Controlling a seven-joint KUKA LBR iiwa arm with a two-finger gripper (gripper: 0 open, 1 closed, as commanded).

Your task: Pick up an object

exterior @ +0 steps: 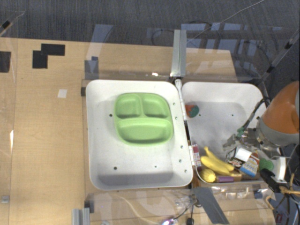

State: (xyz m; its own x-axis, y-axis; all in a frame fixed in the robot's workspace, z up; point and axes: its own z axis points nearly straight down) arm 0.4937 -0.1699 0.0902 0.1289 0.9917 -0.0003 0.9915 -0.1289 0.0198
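My gripper hangs low over the front right part of the right bin, under the orange band of the arm. Just below it lie a white, red and blue carton and a yellow banana. A small yellow fruit and a purple stick rest at the bin's front edge. A small red and green object sits alone near the bin's left wall. I see nothing clearly held by the gripper.
The left bin holds a green divided plate. A metal divider runs between the bins at the back. A green item lies by the right bin's front right corner, next to cables.
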